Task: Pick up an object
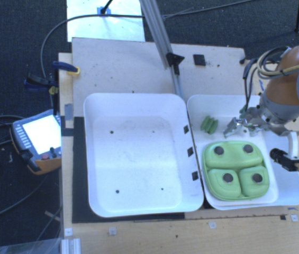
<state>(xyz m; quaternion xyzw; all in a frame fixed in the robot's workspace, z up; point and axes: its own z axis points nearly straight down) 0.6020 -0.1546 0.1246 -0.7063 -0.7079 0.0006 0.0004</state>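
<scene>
A small ridged green piece (pixel 209 125) lies in the right bin (pixel 292 194), near its back left. A large light green moulded piece (pixel 236 169) with three dark round spots fills the bin's front half. My gripper (pixel 236 126) hangs over the right bin, just right of the small green piece and just behind the large one. Its metal fingers point left and stand spread, with nothing between them. The arm with its orange band (pixel 292 67) comes in from the right.
The left bin (pixel 93 157) sits beside the right one, their rims touching along the middle. A slanted metal pole (pixel 160 30) crosses the bench behind the bins. A teach pendant (pixel 37 139) lies off the bench at left. Cables run along the right side.
</scene>
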